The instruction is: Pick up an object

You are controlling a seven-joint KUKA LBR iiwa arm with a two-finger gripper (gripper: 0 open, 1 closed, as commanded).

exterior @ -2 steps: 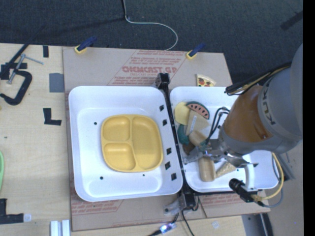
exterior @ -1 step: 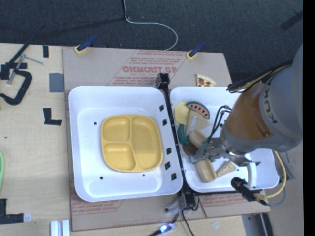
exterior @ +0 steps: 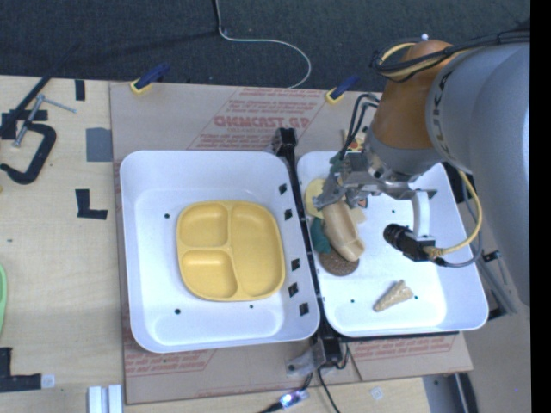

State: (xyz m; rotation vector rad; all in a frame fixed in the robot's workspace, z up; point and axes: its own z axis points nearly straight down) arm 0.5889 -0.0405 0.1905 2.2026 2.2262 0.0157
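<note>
Camera view: end effector (exterior: pixel 337 194) low in right bin (exterior: pixel 456 312), over tan object (exterior: pixel 343 232); finger state cannot tell. Yellow plate (exterior: pixel 231 249) in left bin (exterior: pixel 146 196).

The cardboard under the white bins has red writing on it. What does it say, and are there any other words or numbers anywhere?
"QUICKCAST" is my best guess: red print on the cardboard sheet, upside down and blurred, so uncertain.
Smaller red lines around it: too blurred to read.
Red print on the cardboard's bottom edge: too small to read.
No other words or numbers are legible.
</note>
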